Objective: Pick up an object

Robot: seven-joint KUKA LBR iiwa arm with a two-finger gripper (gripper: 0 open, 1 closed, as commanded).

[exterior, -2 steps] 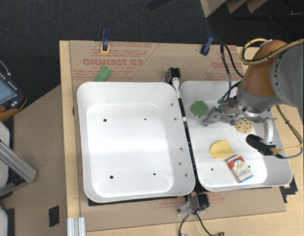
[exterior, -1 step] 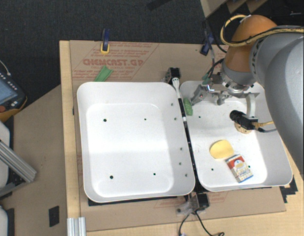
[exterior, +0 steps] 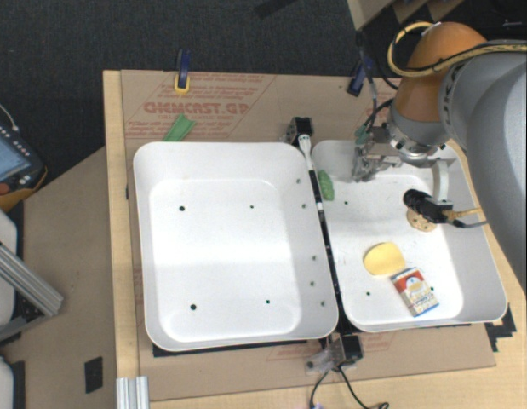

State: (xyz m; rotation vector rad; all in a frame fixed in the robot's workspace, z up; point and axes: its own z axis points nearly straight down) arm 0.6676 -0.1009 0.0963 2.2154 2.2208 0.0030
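Gripper (exterior: pixel 365 167) sits low in the right bin (exterior: pixel 358 228), up at the bin's 11 o'clock corner. Can't tell whether it's apart or together, since the wrist blocks the tips from this angle. Nothing visibly held.

Candidates, working out from the gripper:
- green piece (exterior: pixel 325 186) at its 8 o'clock, near, lying against the bin's left wall
- yellow round object (exterior: pixel 384 259) at its 6 o'clock, well apart, on open floor
- small red-and-white box (exterior: pixel 415 291) at 5 o'clock, farthest, just beside the yellow one

Left bin (exterior: pixel 220 245) is off at 9 o'clock.

Risks, as I read it:
- it looks to be over bare floor, so closing here probably grabs air
- going for the green piece means one side has no room against the wall, so it would likely be pushed, not pinched
- the yellow one looks rounded and could squirt out of an off-centre close
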